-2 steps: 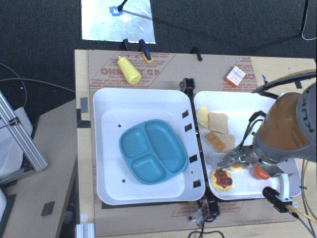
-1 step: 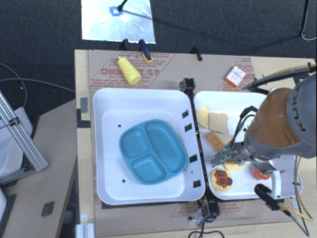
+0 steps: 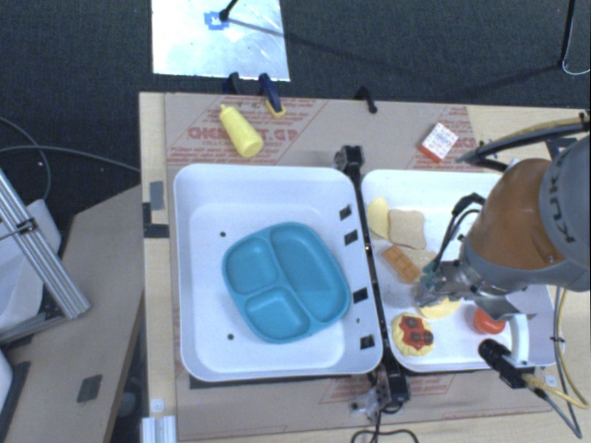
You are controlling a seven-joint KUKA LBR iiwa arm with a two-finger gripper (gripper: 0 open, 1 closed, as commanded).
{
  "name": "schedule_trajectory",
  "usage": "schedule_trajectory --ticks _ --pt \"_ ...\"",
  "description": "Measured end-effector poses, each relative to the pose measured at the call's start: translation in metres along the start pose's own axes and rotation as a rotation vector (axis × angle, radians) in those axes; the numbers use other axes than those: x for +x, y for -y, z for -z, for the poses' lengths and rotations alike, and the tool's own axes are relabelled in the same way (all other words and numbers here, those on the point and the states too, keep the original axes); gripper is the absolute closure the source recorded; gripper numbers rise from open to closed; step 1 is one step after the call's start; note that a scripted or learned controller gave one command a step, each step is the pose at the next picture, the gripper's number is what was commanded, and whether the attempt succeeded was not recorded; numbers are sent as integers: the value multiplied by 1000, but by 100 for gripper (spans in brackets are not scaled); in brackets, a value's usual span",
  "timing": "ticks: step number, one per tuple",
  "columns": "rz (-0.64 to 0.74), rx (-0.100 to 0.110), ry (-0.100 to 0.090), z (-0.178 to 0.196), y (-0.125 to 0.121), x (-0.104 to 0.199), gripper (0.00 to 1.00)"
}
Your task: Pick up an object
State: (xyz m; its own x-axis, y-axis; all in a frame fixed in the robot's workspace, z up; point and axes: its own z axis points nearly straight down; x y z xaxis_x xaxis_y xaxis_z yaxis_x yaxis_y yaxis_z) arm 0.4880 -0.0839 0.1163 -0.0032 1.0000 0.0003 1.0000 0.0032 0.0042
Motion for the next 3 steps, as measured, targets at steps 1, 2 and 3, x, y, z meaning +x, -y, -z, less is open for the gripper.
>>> schedule_trajectory --ticks 1,2,3 --pt "7 -4 -1 72 -1 54 100" --pt "7 2 -2 80 0 105 100" --pt "8 -1 -2 133 0 162 100"
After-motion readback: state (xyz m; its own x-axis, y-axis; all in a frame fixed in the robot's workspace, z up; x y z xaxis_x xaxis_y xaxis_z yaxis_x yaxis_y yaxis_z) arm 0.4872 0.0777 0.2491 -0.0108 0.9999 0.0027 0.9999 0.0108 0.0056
